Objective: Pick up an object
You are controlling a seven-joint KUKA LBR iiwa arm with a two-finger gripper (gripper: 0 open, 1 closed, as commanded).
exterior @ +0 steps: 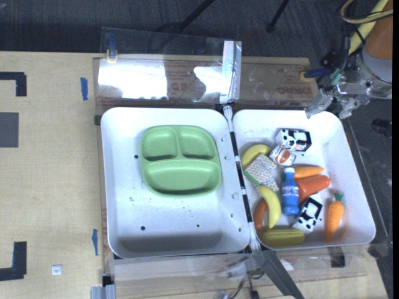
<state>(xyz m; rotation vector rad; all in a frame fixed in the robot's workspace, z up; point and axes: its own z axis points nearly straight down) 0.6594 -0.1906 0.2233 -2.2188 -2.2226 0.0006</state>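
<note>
The right bin (pixel 262 126) holds a pile of toy food: two yellow bananas (pixel 270 203), a blue bottle (pixel 290 193), an orange carrot (pixel 335 217), another orange carrot (pixel 308 173), a green pickle (pixel 282 235), a patterned packet (pixel 265 170) and two black-and-white blocks (pixel 293 139). My gripper (pixel 324 104) hangs at the bin's far right corner, above its rim and well clear of the pile. Nothing is visible in it. The arm's orange band sits at the frame's upper right.
The left bin (pixel 118 167) carries a green divided plate (pixel 181 159). A clear plastic panel (pixel 168 73) stands behind the bins. The ridge between the two bins runs down the middle. Wooden bench lies to the left, dark floor to the right.
</note>
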